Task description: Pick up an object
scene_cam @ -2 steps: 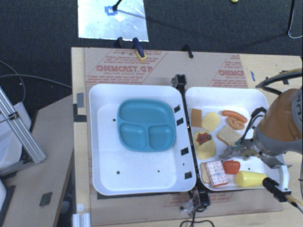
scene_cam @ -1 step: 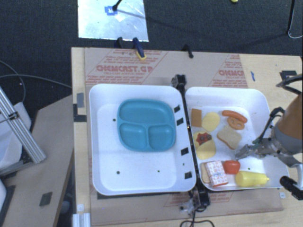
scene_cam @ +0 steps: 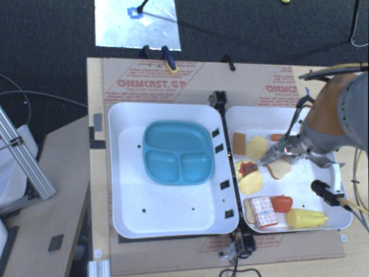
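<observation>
A divided plate (scene_cam: 177,153) lies in the left bin (scene_cam: 124,172); food items (scene_cam: 252,183) fill the right bin (scene_cam: 248,115).

Bench (scene_cam: 190,77), cardboard-covered: left bin (scene_cam: 124,172), right bin (scene_cam: 323,180) side by side, touching.

Right bin (scene_cam: 323,113) crowded w/ food – left bin (scene_cam: 124,154) roomy around blue tray (scene_cam: 177,153).

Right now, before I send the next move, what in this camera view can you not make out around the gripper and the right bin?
- Gripper: fingers too small and blurred in the camera view to tell their state, or whether they touch the toast slice.
- Orange item: partly hidden behind the gripper's cables.
- Arm: cut off by the right edge.
- Red item: too small to identify.
</observation>
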`<state>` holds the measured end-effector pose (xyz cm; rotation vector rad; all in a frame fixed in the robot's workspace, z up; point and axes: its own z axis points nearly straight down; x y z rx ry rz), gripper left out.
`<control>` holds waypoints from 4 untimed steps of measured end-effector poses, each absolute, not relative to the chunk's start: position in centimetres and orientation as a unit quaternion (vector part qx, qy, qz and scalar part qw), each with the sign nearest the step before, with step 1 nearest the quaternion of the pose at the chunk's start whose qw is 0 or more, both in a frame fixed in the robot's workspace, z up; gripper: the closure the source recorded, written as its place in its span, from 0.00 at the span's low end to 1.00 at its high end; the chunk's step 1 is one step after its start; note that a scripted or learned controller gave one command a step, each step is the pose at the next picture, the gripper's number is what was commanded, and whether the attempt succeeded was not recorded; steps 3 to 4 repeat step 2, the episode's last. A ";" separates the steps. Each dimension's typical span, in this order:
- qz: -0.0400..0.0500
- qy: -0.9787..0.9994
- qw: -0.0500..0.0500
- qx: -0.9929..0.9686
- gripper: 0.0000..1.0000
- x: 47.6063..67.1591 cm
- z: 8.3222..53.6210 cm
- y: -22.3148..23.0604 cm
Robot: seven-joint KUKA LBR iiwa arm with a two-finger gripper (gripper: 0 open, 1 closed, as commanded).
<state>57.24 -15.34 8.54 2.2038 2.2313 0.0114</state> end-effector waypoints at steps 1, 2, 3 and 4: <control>-0.001 0.707 -0.002 0.707 0.00 48.6 8.4 -13.9; 0.003 0.710 0.005 0.704 0.00 59.0 8.6 -13.0; 0.003 0.710 0.005 0.704 0.00 59.0 8.6 -13.0; 0.003 0.710 0.005 0.704 0.00 59.0 8.6 -13.0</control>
